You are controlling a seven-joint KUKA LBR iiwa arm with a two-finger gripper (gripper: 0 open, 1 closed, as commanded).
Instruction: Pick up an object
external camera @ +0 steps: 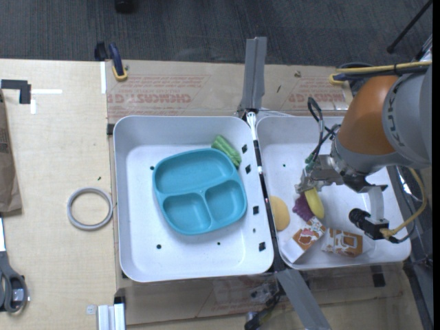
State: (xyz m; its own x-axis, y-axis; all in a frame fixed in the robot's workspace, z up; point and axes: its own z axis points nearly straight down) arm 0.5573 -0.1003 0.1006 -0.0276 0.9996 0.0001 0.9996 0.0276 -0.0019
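In the right bin (pixel 289 153), my gripper (pixel 313 186) reaches down from the grey and orange arm (pixel 371 126). Directly under its tip lies a small yellow object (pixel 314 202), touching a purple object (pixel 302 207) on its left. A round yellow object (pixel 279 213) rests against the bin's left wall. Two orange-and-white packets (pixel 307 236) (pixel 342 243) lie near the front edge. The gripper's tip meets the small yellow object, but the view does not show whether it is gripped.
The left bin (pixel 134 205) holds a blue divided plate (pixel 199 191) with a green object (pixel 227 150) at its back right corner. A grey ring (pixel 90 207) and scissors (pixel 10 287) lie on the bench to the left. A black cable connector (pixel 364 222) hangs beside the arm.
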